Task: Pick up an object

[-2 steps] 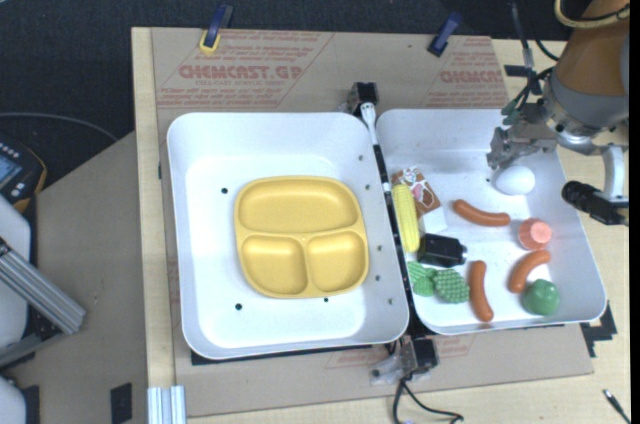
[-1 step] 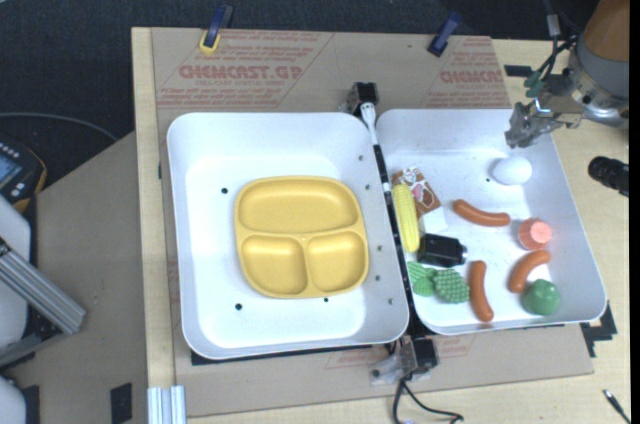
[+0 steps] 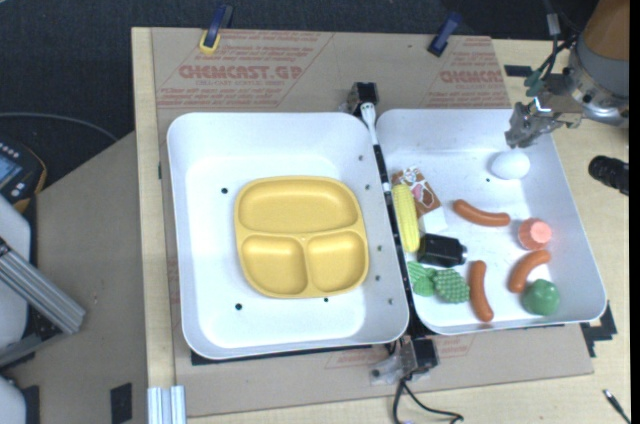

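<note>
My gripper (image 3: 528, 124) hangs over the far right corner of the right bin (image 3: 580, 242), just above and behind a white egg-shaped object (image 3: 509, 164). Toy food lies in that bin: a yellow corn cob (image 3: 405, 217) by the left wall, a small brown piece (image 3: 420, 191), a black object (image 3: 440, 249), green leafy pieces (image 3: 441, 284), three sausages (image 3: 481, 213) (image 3: 480, 290) (image 3: 528, 269), a pink round piece (image 3: 535, 233) and a green ball (image 3: 541, 297). I see nothing held in the gripper.
The left bin (image 3: 200, 202) holds a yellow divided plate (image 3: 300, 235). Clamps (image 3: 212, 30) (image 3: 444, 34) sit on the board's far edge. A black mount (image 3: 364, 96) stands between the bins at the back. Cables hang at the upper right.
</note>
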Controlling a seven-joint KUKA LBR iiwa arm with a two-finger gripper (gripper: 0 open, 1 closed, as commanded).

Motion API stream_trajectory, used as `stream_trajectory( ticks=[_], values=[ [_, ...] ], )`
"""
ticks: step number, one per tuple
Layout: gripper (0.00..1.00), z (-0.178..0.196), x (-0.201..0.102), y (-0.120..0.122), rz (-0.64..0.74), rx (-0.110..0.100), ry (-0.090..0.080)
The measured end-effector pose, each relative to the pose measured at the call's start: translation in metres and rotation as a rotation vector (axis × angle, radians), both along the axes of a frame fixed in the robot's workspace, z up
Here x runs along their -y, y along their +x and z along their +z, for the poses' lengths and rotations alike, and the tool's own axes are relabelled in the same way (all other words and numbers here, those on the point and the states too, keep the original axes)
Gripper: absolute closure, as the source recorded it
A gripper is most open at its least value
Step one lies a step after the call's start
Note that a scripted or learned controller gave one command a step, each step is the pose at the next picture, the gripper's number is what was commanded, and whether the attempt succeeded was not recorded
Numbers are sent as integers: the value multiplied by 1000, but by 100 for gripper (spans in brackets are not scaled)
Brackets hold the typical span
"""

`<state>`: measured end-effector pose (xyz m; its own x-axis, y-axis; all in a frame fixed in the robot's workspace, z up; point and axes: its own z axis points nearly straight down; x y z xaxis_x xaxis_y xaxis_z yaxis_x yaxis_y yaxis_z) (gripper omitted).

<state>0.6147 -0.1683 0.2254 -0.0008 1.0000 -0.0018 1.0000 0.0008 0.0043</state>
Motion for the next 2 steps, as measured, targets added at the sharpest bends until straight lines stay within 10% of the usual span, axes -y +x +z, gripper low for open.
stream_trajectory(
  ticks=[2],
  values=[
    [100, -8, -91, -74, 2, -10, 5]
  ],
)
